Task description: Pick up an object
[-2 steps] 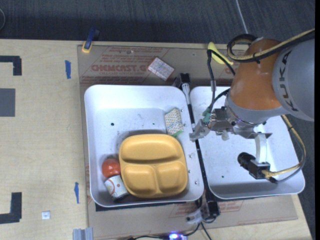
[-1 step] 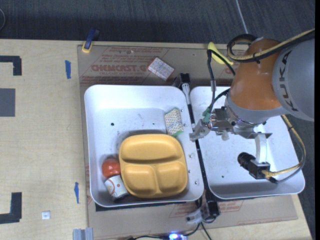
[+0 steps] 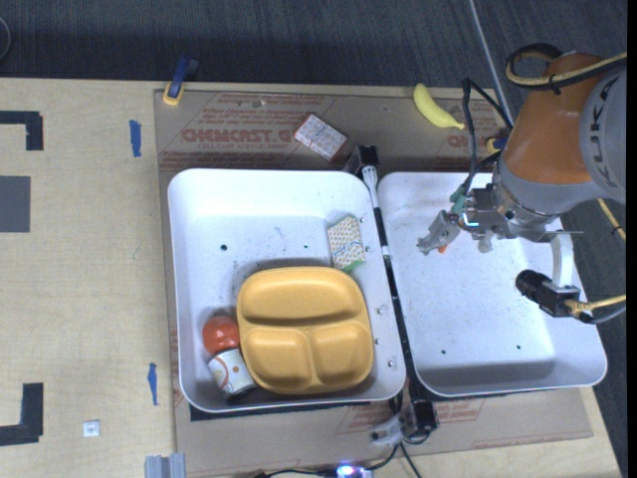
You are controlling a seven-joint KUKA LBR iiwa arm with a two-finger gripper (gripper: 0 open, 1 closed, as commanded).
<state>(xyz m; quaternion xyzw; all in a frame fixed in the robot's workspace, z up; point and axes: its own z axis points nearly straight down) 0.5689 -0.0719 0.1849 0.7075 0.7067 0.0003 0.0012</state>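
Observation:
My gripper point(image 3: 459, 239) hangs over the upper left part of the right bin point(image 3: 498, 357), open, with nothing between its fingers. All the loose objects lie in the left bin point(image 3: 199, 207). A large yellow compartment tray point(image 3: 304, 329) fills its lower middle. A red-orange round object point(image 3: 220, 334) and a small white and orange item point(image 3: 231, 370) sit tight against the tray's left side. A patterned packet point(image 3: 345, 241) leans near the left bin's right wall, just above the tray. The gripper is well to the right of all of these.
A yellow banana-shaped item point(image 3: 436, 108) and a small patterned box point(image 3: 318, 135) lie on the cardboard behind the bins. A black cable fitting point(image 3: 543, 290) hangs off the arm over the right bin. A raised divider point(image 3: 383, 267) separates the bins.

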